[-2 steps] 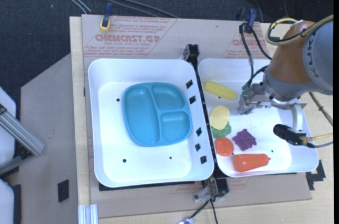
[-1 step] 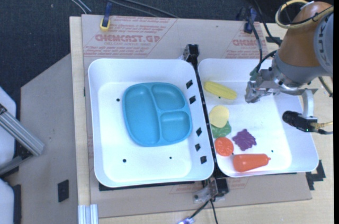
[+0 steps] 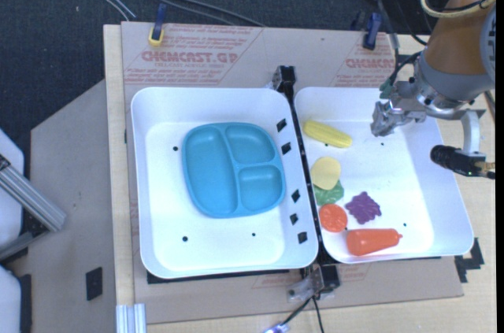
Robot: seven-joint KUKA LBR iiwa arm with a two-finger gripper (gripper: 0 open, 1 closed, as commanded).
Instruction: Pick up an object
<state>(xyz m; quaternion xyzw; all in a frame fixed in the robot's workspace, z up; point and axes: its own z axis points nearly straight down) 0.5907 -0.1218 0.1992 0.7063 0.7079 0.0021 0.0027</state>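
The things to pick lie in the right bin (image 3: 441,190), gathered along its left side. Nearest to the far wall there is a yellow corn cob (image 3: 327,134), long and a little bumpy, lying at a slant. Below it is a round pale yellow piece (image 3: 325,170), and a green leafy piece (image 3: 331,192) shows from under its lower edge, touching it. Just under these sits a small round red-orange tomato (image 3: 332,218). To its right is a purple bunch of grapes (image 3: 363,206), with a knobbly outline, near the tomato but apart from it. At the near edge of the bin lies an orange carrot (image 3: 373,240), thick at the left end and thinner to the right, just beside the tomato. All look like plastic toy food with smooth, bright surfaces. The gripper (image 3: 383,120) hangs over the far part of the right bin, to the right of the corn cob and apart from it; nothing is seen between its fingers, and I cannot tell if they are spread or closed. The grey arm (image 3: 453,56) with its orange band comes in from the right. The left bin (image 3: 153,190) holds a blue divided plate (image 3: 233,168) with three compartments, lying flat near its middle.
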